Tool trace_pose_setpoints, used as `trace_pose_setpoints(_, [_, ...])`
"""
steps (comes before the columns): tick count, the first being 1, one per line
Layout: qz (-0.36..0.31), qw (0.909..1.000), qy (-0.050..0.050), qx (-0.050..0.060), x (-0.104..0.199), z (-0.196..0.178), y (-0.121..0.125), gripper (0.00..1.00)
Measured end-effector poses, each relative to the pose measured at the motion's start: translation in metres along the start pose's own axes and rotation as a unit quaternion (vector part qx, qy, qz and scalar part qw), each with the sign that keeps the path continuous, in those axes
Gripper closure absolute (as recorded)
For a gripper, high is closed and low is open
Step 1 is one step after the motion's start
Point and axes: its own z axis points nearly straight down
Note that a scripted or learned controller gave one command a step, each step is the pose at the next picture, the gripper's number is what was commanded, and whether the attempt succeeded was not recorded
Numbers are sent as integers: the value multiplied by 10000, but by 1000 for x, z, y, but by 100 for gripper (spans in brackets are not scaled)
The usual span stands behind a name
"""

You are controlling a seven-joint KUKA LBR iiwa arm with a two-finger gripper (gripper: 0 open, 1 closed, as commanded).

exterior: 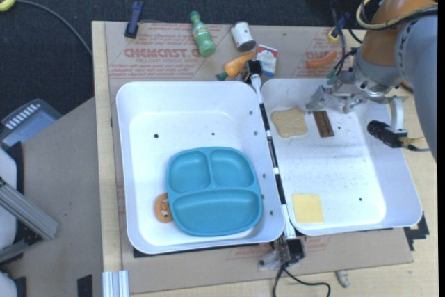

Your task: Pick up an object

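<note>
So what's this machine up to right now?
A robot arm is reaching into the right bin, its gripper low beside a slice of bread. A yellow cheese slice lies nearer the front. The left bin holds a blue divided plate. Nothing looks lifted yet.

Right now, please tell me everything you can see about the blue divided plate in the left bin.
The blue divided plate is a light blue tray with rounded corners, probably smooth plastic. It has three compartments: two smaller ones at the far side and one wide one at the near side. Nothing lies in the compartments. It lies flat, right side up, on the floor of the left bin, toward the near right corner. A small orange-brown object sits against its left edge, partly hidden under the rim.
</note>
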Motion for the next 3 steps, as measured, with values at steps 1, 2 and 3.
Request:
trace_pose_setpoints(1, [-3,10000,9,9,38,0,-25,0])
trace_pose_setpoints(2, [6,10000,-5,-2,-2,0,-28,0])
trace_pose_setpoints(3, [3,10000,-8,-17,-1,-10,-27,100])
